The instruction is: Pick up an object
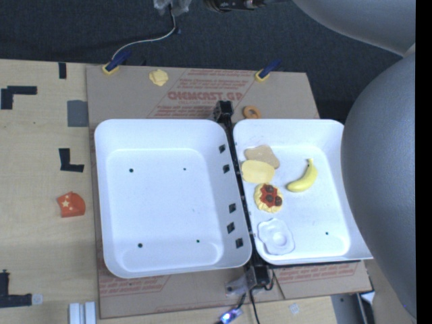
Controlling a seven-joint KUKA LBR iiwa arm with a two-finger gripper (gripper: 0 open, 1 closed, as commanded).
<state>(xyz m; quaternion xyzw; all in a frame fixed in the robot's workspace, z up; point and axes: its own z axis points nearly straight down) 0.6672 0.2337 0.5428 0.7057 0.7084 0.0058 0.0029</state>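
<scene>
My arm (388,147) covers the right edge; tool state: cannot tell. Right bin (331,181) holds banana (303,178), bread (261,156), yellow disc (258,172), tart (268,197), white piece (275,237).

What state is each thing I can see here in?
Banana: lying loose in the right bin.
Tan slice: flat, against the yellow slice.
Mini pizza: flat, topping up.
White piece: flat in the bin's near corner.
Left bin: upright, beside the right bin.
Red piece: on the bench, outside the bins.
Yellow lump: on the cardboard behind the bins.
</scene>
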